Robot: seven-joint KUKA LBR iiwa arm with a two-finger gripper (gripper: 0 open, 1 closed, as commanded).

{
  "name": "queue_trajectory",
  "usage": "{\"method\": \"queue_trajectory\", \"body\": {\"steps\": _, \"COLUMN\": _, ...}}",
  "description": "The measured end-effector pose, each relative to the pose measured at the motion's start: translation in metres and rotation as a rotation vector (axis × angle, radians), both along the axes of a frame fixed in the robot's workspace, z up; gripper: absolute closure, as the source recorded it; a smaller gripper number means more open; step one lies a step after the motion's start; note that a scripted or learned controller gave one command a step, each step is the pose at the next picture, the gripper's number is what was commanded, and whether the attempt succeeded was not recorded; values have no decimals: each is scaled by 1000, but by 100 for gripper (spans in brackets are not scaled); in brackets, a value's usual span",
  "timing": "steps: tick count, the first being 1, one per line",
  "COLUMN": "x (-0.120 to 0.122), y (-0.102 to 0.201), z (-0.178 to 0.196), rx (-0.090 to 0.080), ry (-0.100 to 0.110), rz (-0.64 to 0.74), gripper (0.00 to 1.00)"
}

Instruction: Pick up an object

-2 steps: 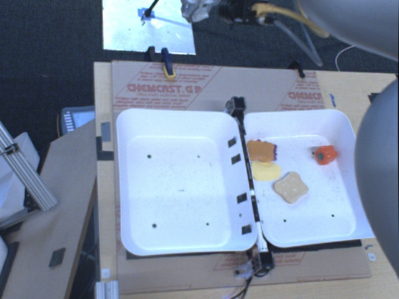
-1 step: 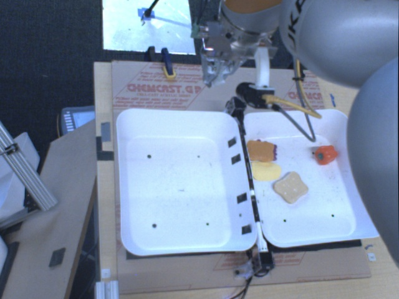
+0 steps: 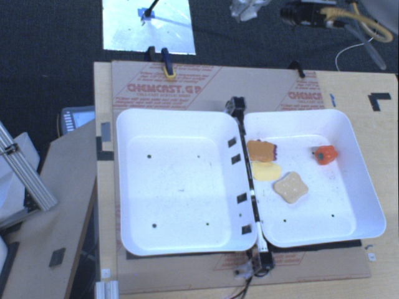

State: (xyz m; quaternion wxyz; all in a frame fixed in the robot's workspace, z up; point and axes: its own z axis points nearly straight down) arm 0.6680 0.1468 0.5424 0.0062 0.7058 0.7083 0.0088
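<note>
Your pick candidates sit in the right bin (image 3: 349,210): toast-like tan piece (image 3: 290,187) mid-bin, small orange-red piece (image 3: 324,154) further right — both look light, rigid; pinch the tan one across its flat edges. Gripper (image 3: 248,5) hangs at the top, well clear; can't tell its state.

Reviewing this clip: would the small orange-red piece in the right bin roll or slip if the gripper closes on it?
The orange-red piece looks rounded and compact, so it may roll when nudged. It sits apart from the other items, leaving finger room. Its surface looks smooth, so it could slip.

Right bin (image 3: 355,204): toast (image 3: 290,187), orange toy (image 3: 324,154) (well apart).
</note>
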Motion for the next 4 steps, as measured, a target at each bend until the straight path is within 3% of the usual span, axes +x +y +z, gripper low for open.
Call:
{"method": "queue_trajectory", "body": {"steps": 1, "x": 0, "y": 62, "z": -7, "rx": -1, "ry": 19, "rz": 6, "gripper": 100}}
{"method": "queue_trajectory", "body": {"steps": 2, "x": 0, "y": 89, "z": -7, "rx": -2, "ry": 19, "rz": 3, "gripper": 100}}
{"method": "queue_trajectory", "body": {"steps": 3, "x": 0, "y": 88, "z": -7, "rx": -3, "ry": 19, "rz": 1, "gripper": 0}}
{"method": "queue_trajectory", "body": {"steps": 4, "x": 0, "y": 88, "z": 5, "rx": -2, "ry": 17, "rz": 4, "gripper": 100}}
